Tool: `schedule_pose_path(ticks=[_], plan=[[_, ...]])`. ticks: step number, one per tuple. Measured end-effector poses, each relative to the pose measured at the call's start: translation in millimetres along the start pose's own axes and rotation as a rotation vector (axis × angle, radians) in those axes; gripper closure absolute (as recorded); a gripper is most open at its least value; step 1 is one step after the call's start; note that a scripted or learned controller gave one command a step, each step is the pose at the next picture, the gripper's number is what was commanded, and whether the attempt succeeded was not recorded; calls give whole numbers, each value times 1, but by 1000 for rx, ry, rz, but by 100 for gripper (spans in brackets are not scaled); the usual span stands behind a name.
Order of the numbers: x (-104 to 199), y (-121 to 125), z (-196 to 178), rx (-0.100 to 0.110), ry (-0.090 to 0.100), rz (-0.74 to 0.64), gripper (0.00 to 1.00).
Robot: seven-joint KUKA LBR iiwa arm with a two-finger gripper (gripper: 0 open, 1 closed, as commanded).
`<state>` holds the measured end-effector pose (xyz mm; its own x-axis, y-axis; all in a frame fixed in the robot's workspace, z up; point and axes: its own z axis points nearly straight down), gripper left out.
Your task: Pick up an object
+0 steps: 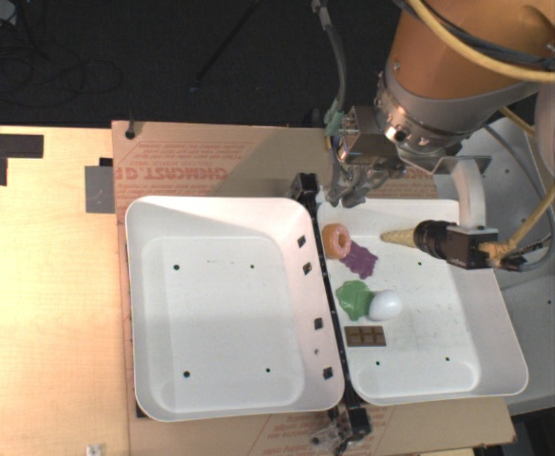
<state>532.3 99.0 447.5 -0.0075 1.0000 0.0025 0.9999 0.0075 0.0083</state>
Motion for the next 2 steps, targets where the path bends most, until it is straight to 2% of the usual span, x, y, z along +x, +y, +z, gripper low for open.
schedule_pose_path(ticks=[1, 2], plan=[[-117, -38, -35, 6, -5, 19, 100], [-126, -62, 218, 25, -2, 10, 100]])
